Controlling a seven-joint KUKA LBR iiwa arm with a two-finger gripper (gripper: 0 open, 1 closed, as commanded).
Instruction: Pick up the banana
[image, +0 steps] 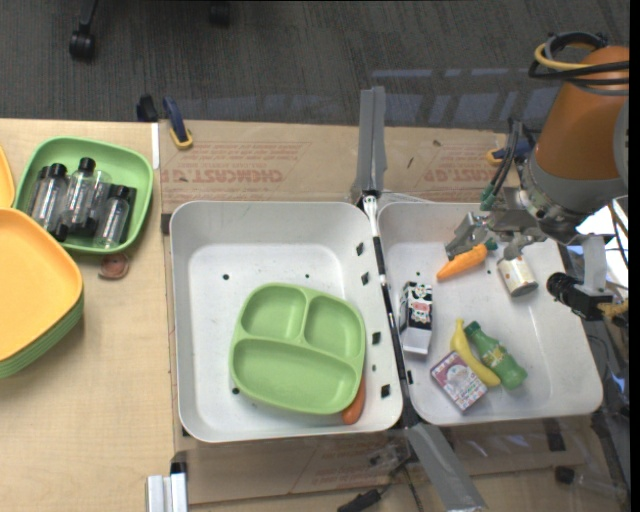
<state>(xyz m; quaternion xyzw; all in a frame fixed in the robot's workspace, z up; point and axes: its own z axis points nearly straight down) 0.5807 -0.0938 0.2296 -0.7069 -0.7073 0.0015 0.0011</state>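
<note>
The yellow banana (468, 352) lies in the right bin (560, 400), near its front, pressed against a green bottle (497, 355) on its right side. My gripper (478, 238) hangs over the back of the same bin, well behind the banana. It is just above the thick end of an orange carrot (460, 265). I see nothing of the banana between its parts.
Also in the right bin are a small milk carton (417, 312), a pink-and-white packet (458, 381) and a pale cylinder (517, 276). The left bin (200, 250) holds a green divided plate (300, 345). A green tray of bottles (85, 195) and yellow plates (30, 290) sit at left.
</note>
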